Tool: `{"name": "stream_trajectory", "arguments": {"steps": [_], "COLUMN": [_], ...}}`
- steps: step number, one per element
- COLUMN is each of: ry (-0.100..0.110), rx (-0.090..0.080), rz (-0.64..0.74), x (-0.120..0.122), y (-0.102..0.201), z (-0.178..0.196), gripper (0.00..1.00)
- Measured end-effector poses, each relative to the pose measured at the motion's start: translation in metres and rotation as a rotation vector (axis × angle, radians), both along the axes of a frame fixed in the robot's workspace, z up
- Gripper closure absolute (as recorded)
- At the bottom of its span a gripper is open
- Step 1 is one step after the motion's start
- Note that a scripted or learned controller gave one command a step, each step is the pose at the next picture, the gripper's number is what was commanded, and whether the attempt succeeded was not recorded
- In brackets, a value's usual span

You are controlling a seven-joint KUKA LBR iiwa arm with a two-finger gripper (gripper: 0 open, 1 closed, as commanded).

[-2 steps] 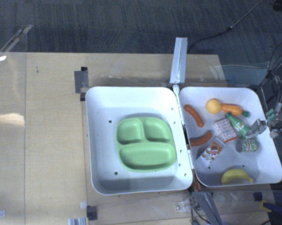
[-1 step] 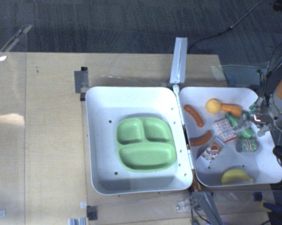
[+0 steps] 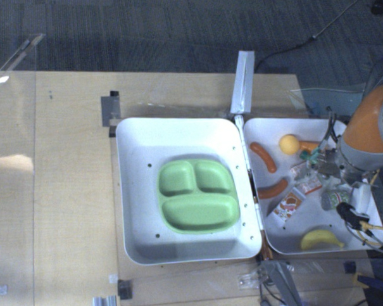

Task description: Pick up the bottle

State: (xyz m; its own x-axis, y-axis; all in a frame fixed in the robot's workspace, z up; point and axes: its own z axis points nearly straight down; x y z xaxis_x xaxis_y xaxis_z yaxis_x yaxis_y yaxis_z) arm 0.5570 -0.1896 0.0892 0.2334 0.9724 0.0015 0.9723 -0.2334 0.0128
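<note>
The arm reaches into the right bin (image 3: 278, 240) from the right, its orange band (image 3: 371, 122) over the bin's far right side. My gripper (image 3: 323, 164) hangs low over the bin's middle right, among cluttered items. Just below it lies a small clear, greenish object (image 3: 333, 197) that may be the bottle; its shape is hard to make out. Nothing can be seen held between the gripper's parts.
The right bin also holds two sausages (image 3: 263, 157) (image 3: 273, 189), a yellow round fruit (image 3: 290, 143), a banana (image 3: 321, 240) and a small printed packet (image 3: 288, 205). A green divided tray (image 3: 198, 194) sits in the left bin (image 3: 136, 183). Cables (image 3: 362, 221) trail off the wrist.
</note>
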Motion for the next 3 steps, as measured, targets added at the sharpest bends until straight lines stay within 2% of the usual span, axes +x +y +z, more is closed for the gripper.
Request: {"name": "stream_trajectory", "arguments": {"steps": [1, 2, 3], "ry": [0.007, -0.035, -0.048], "rx": [-0.001, -0.016, -0.018], "rz": [0.145, -0.141, -0.134], "x": [0.039, 0.052, 0.057], "y": [-0.009, -0.015, -0.016], "z": [0.063, 0.019, 0.038], "gripper": [0.00, 0.00, 1.00]}}
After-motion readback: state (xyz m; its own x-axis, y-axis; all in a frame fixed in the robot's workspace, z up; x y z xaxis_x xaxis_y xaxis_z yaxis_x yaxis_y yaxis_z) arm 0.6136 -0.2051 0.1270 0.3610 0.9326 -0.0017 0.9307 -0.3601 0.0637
